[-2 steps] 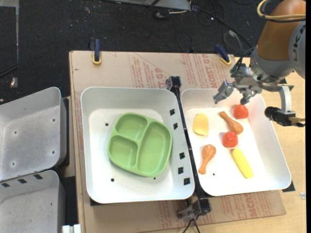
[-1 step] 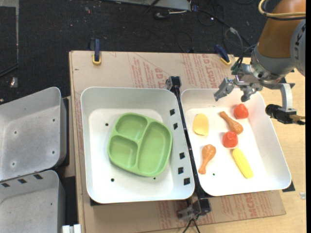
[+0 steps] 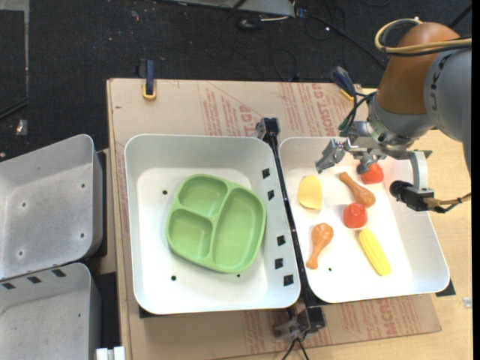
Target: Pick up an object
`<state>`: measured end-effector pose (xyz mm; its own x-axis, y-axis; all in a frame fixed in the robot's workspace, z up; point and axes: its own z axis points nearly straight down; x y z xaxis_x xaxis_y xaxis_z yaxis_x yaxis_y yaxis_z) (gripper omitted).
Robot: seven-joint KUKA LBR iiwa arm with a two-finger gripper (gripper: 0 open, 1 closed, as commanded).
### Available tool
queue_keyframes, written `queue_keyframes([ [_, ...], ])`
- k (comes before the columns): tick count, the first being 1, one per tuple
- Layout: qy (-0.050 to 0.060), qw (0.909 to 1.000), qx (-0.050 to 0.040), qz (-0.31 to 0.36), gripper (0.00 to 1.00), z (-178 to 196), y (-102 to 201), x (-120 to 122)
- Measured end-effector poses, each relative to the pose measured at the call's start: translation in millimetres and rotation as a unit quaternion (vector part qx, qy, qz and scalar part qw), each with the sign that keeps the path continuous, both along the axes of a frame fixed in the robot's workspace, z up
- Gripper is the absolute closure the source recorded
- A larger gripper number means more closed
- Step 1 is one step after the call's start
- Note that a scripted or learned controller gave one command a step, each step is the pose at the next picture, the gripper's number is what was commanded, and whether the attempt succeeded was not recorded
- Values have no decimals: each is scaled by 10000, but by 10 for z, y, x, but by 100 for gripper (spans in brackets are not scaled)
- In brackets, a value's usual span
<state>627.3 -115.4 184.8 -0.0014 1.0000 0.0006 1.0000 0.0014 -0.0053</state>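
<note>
The grey arm with its orange band reaches in from the right and hangs over the far end of the right bin (image 3: 431, 272). Its gripper (image 3: 352, 154) sits above the bin's upper part, pointing down and to the left — whether it is spread or closed cannot be told from this angle, and nothing can be seen caught in it.

The right bin holds the loose items. A pale yellow piece (image 3: 310, 192) lies near the bin's left wall. Just below the gripper an orange-brown drumstick (image 3: 355, 189) lies slanted, and a red item (image 3: 372, 173) sits close beside it, partly under the wrist. A second red piece, round like a tomato (image 3: 355, 215), rests just below the drumstick's thick end. Another drumstick (image 3: 319, 244) lies lower left of that, and a yellow corn cob (image 3: 374, 251) lies lower right, slanted toward the bin's near corner.

The left bin (image 3: 150, 163) carries a green divided plate (image 3: 216, 223) with three compartments — it lies roughly in the middle, slightly turned
</note>
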Motion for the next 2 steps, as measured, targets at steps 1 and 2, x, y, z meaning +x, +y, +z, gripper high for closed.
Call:
queue_keyframes([
  [1,-1,10000,-2,-10,0,-588,-36,70],
  [2,-13,10000,-3,-8,0,-945,-31,67],
])
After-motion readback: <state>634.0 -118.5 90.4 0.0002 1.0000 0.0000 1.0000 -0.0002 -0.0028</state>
